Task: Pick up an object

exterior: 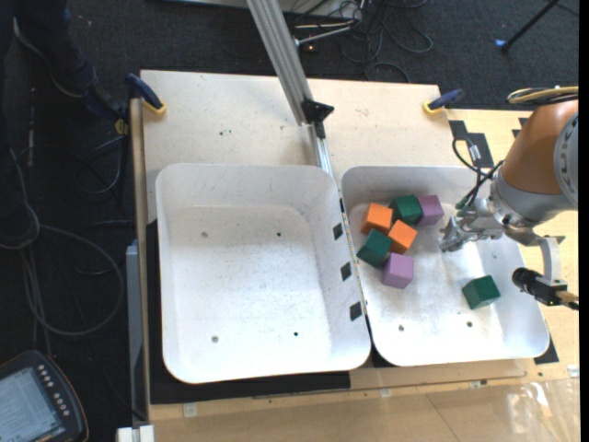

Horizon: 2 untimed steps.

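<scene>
Jaws [453, 238] low in right bin [515, 343], apparently w/o block; opening unclear.

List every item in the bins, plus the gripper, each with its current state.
Gripper: low over the right bin, nothing seen in it.
Orange blocks: clustered, resting.
Green blocks: in the cluster.
Purple blocks: at the cluster's edges.
Lone green block: apart, resting near the bin's right side.
</scene>
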### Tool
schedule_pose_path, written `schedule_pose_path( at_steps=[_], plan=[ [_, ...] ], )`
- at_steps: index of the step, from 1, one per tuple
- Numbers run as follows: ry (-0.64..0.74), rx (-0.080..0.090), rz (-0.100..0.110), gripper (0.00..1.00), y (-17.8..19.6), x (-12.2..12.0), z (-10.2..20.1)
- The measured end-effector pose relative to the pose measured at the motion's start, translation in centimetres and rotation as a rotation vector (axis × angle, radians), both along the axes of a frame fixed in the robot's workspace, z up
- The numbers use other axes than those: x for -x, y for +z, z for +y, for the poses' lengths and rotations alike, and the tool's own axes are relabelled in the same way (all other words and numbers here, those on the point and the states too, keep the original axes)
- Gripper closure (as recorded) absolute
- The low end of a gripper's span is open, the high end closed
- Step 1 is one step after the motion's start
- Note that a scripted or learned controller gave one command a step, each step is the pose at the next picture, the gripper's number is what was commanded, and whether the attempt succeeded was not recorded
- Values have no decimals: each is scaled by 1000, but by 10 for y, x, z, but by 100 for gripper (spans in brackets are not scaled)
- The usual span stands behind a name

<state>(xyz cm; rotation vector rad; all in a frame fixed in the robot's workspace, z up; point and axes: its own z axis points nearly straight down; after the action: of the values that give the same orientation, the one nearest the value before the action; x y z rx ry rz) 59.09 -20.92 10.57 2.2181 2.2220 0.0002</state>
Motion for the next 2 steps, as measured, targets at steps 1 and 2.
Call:
schedule_pose_path(
  at_steps=[1, 2],
  plan=[
    [2, 2, -7, 100, 58, -10, 5],
    [1, 1, -6, 100, 107, -5, 10]
  ],
)
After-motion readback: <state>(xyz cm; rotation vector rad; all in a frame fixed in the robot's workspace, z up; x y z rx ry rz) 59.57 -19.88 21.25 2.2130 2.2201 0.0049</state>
